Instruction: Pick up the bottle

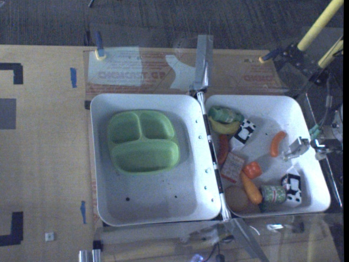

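Two white bins. L bin (103,201) holds a green divided plate (143,141), lots of bare floor round it. R bin (262,103) is crowded. Bottle (272,194) lies on its side by the front rim, betw orange toy (251,189) and cow-print carton (293,186). Gripper (298,146) low near the right wall, nothing in it; open/closed can't tell.

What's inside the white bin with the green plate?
Inside the left bin lies just a green divided plate, with three sections. A few dark specks dot the bin floor. Whatever is under the plate is hidden.
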Controlling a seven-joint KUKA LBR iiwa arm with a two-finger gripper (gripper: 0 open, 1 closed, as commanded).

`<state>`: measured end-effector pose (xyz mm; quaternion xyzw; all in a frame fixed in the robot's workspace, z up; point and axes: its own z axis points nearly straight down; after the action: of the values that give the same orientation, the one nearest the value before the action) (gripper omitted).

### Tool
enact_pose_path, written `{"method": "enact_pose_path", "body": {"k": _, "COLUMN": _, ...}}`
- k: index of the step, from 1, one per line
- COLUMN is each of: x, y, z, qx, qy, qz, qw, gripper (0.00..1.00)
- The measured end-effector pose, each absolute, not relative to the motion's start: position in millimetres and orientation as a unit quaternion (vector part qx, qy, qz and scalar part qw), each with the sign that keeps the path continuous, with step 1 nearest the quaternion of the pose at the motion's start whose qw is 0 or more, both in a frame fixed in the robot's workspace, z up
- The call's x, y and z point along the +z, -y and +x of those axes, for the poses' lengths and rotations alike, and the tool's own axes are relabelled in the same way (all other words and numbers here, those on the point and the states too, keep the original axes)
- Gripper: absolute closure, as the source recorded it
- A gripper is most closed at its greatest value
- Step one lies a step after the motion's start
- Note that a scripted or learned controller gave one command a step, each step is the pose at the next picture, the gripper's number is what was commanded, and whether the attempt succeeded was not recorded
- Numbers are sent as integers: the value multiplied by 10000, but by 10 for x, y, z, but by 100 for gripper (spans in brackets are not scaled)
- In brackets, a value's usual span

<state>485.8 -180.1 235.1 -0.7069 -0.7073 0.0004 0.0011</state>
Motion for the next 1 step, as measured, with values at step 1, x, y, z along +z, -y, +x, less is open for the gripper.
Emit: {"method": "enact_pose_path", "body": {"k": 1, "x": 1857, "y": 839, "z": 4794, "qx": 8, "qy": 7041, "qz": -7101, "qw": 12, "gripper": 0}}
